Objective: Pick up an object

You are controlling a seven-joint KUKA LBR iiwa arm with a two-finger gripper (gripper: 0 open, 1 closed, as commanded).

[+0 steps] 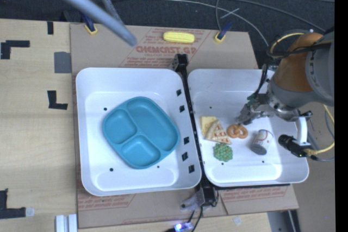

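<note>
Camera view: arm (304,76) comes in from the right, wrist low over the right bin (217,81). Gripper (246,114) sits just above the pretzel (237,131), near it on its upper right. Nothing visibly clamped; contact with the pretzel unclear.

Right bin contents, all relative to the pretzel:
- pizza slice (218,133) touching or just beside it on the left
- yellow cheese wedge (207,124) further left, against the pizza slice
- green broccoli piece (223,152) below and slightly left
- small grey-white cup (260,142) lying on its side, just to the right

Left bin (89,84) holds a blue divided plate (140,131), well apart from the pretzel, across the divider. Yellow corn cob (178,37) lies on the cardboard sheet (152,46) behind the bins, far above the pretzel.
</note>
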